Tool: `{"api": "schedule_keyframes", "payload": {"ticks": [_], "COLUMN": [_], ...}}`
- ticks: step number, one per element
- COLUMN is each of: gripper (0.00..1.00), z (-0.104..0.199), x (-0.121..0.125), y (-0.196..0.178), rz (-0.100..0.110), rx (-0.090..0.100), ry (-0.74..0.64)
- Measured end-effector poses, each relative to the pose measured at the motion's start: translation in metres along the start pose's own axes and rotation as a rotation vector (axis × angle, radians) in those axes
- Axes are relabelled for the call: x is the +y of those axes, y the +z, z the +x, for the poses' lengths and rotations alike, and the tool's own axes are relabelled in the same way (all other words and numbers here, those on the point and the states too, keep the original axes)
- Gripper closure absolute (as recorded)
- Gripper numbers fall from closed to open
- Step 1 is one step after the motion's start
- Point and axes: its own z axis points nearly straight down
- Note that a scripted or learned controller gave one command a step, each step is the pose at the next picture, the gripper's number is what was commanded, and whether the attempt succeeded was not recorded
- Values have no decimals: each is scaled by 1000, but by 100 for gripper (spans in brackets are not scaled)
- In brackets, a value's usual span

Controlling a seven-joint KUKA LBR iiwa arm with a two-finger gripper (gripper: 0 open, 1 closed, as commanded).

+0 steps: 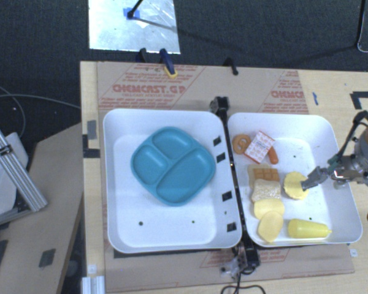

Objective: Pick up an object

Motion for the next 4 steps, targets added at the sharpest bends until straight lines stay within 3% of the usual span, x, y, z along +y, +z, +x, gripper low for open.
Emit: {"api": "schedule_keyframes", "payload": {"ticks": [1,2,3,4], "gripper": [0,0,100,100], "z": [69,159,154,229], "x": [1,4,4,-1], "y": [-51,-42,-53,-10], "rz": [-6,0,-4,5], "rx": [1,3,2,4], "ry": [-8,-10,-4,-8]}}
